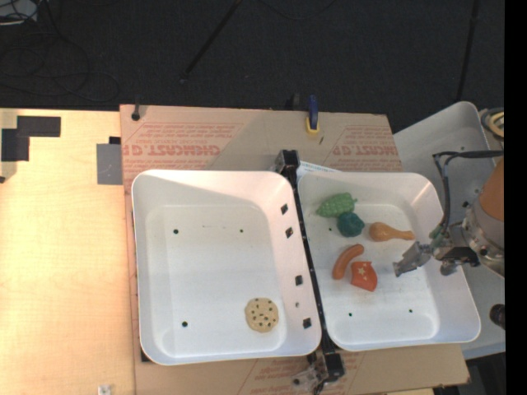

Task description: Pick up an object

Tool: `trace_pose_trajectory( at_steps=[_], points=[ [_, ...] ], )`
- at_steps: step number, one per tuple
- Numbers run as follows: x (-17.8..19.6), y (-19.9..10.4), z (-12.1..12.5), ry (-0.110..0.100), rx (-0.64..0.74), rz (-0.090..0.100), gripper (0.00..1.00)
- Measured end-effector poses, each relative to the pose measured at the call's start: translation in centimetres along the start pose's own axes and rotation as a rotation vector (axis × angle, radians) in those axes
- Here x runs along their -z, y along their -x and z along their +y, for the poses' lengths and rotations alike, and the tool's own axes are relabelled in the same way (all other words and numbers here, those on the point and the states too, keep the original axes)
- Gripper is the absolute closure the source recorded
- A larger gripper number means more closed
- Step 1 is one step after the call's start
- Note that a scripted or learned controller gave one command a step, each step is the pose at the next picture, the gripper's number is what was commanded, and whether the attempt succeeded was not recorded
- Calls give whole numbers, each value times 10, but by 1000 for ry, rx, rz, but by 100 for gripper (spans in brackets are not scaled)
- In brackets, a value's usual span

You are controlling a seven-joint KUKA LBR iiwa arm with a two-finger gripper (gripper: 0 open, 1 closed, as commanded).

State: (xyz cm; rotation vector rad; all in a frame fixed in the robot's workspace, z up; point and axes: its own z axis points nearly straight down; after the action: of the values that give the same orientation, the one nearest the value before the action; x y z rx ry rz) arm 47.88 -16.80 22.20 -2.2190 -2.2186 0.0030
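Five small toy foods lie ahead of your gripper point(409, 263) in the right bin point(453, 319); whether the jaws are parted or closed cannot be told from this view, and nothing sits between them. Nearest, just beyond the jaw tips, is the red strawberry-like piece point(364, 276); take that one, descending squarely over its chunky body. The orange sausage point(347, 261) touches it, smooth and rounded, likely to roll. Farther out are the tan drumstick point(389, 233), teal lump point(350, 224) and knobbly green vegetable point(337, 205).
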Motion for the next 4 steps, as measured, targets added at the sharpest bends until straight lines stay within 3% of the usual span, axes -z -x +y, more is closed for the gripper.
trace_pose_trajectory(
  at_steps=[1,2,3,4],
  points=[
    [10,1,0,-2,1,1,100],
    [45,-87,8,5,9,2,100],
    [85,-141,23,5,7,1,100],
    [71,-140,-5,-2,-3,-1,100]
  ],
)
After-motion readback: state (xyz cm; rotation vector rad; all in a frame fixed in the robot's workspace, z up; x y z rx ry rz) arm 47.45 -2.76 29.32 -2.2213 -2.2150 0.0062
